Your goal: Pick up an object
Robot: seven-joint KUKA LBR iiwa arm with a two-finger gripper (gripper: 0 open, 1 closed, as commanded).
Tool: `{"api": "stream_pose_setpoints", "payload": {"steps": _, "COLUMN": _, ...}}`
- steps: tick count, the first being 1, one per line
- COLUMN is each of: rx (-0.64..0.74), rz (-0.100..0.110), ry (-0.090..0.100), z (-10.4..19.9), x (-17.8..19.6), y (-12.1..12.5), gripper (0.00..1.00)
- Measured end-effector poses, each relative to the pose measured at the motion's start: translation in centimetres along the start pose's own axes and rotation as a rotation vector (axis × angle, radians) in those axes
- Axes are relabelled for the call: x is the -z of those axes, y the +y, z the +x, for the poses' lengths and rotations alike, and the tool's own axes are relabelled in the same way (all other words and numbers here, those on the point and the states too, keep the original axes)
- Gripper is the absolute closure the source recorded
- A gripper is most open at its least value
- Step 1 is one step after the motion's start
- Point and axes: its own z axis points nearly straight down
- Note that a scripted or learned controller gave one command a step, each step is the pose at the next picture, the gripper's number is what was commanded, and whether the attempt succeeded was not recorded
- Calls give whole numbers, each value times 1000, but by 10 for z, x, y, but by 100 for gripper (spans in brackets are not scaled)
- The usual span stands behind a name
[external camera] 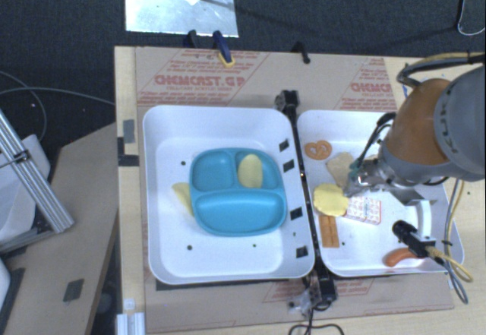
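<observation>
My gripper (355, 183) hangs low over the right bin (345, 122), at the end of the grey and orange arm coming in from the right. Its tip sits between a beige wedge (339, 165), a yellow round piece (329, 200) and a pink-and-white patterned packet (366, 210). Whether it touches any of them I cannot tell. A brown pretzel (318, 149) lies further back. Near the front lie an orange-brown strip (329, 229) and an orange sausage (398, 257).
The left bin (171, 250) holds a blue divided plate (235, 208) with a pale yellow lump (250, 170) in its back right compartment. A yellow slice (181, 194) pokes out at the plate's left. A black divider (298, 174) separates the bins.
</observation>
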Motion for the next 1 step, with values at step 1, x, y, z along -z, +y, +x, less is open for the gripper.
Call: {"api": "stream_pose_setpoints", "payload": {"steps": 1, "rx": -1, "rz": -12, "ry": 3, "z": 17, "x": 2, "y": -45, "gripper": 100}}
